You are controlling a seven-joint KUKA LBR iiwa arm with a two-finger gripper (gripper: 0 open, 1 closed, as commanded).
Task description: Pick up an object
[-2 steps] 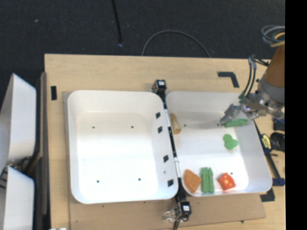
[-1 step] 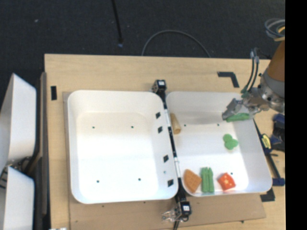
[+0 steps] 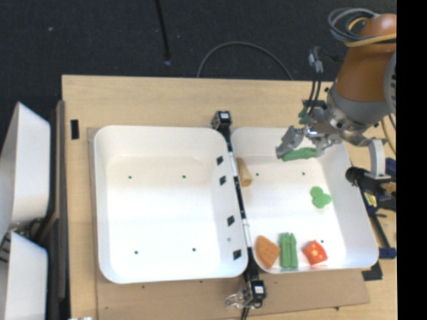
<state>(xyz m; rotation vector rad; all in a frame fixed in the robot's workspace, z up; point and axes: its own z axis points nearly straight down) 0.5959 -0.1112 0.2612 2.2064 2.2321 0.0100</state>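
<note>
The pincer (image 3: pixel 298 145) hung over the far part of the right bin (image 3: pixel 350 179), with a long green piece (image 3: pixel 299 155) lying directly under its fingertips. The piece appeared to sit between the grey fingers, so the pincer looked closed narrowly on it, though whether it was lifted off the bin floor could not be told. Above the pincer rose the grey wrist and the orange band of the arm (image 3: pixel 365 52), reaching in from the right.

Elsewhere in the right bin, a small rounded green object (image 3: pixel 320 197) lay near the right wall, well apart from the pincer. A short tan cylinder (image 3: pixel 244 173) rested against the left wall by the divider. Along the near edge three things lay in a row: an orange wedge (image 3: pixel 267 251), a green ribbed stick (image 3: pixel 288 250) just beside it, and a red block (image 3: pixel 315 252) close on the right.

The left bin (image 3: pixel 107 199) showed only small dark marks on its white floor. Both bins sat side by side on the pale wooden counter (image 3: pixel 147 92), joined by black clips.
</note>
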